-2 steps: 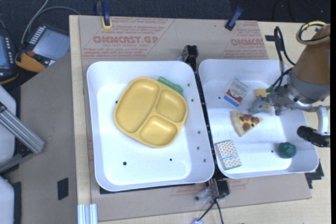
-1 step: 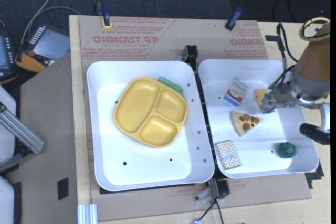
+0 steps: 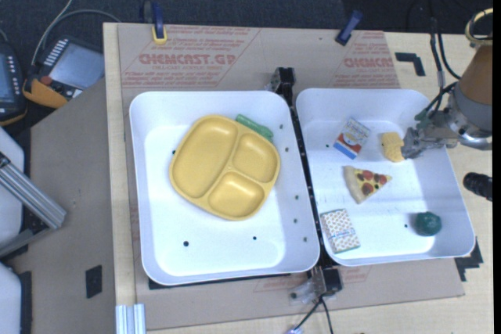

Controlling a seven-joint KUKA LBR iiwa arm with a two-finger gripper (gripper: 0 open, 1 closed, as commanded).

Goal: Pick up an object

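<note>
2 bins [image 3: 156,168], 1 plate [image 3: 225,167], 5 sm. items [image 3: 365,182]

Bare floor lies mid right bin [image 3: 438,168] (pizza slice [image 3: 365,182], green ball [image 3: 427,224] flank it).

Both bins are plain white: the left bin [image 3: 156,192] and the right bin [image 3: 450,192]. Far from the gripper [image 3: 412,143], the divided plate [image 3: 225,167] is a uniform mustard yellow, with a green piece [image 3: 255,126] peeking from behind its far edge. Just beside the gripper sits a pale yellow lump [image 3: 391,146]. A little farther off lies a small packet [image 3: 351,139] in white, blue and red. Below the gripper, the toy pizza slice [image 3: 365,183] is tan with red and dark dots. The small ball [image 3: 427,224] is dark green. The flat card [image 3: 340,230] shows a fine white-and-red checked pattern. The bench board [image 3: 117,168] is light tan with faded red lettering.
</note>
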